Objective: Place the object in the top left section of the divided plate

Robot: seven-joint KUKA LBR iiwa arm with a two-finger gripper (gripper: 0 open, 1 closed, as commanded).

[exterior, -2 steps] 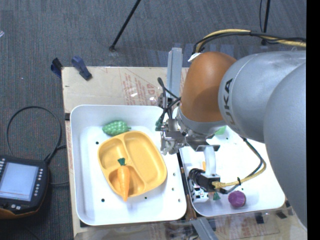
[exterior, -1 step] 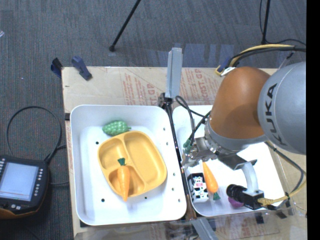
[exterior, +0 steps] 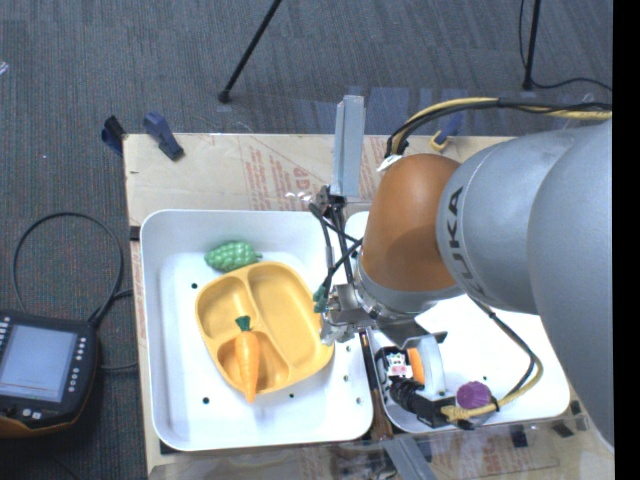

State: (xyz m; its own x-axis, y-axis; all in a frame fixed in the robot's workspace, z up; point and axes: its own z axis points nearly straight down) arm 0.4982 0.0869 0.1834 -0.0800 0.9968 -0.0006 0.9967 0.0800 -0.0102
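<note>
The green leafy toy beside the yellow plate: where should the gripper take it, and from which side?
Probably from straight above, closing across the short width of the green leafy toy near its middle. It lies flat on the floor of the left bin, its long axis running left to right, just beyond the rim of the yellow divided plate, so a side approach looks cramped.

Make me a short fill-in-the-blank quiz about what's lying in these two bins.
1. The toy carrot lies in a section of the ____ plate.
2. The green toy lies in the left bin, outside the ____.
3. The purple ball sits in the ____ bin.

Missing words: yellow; plate; right
</note>
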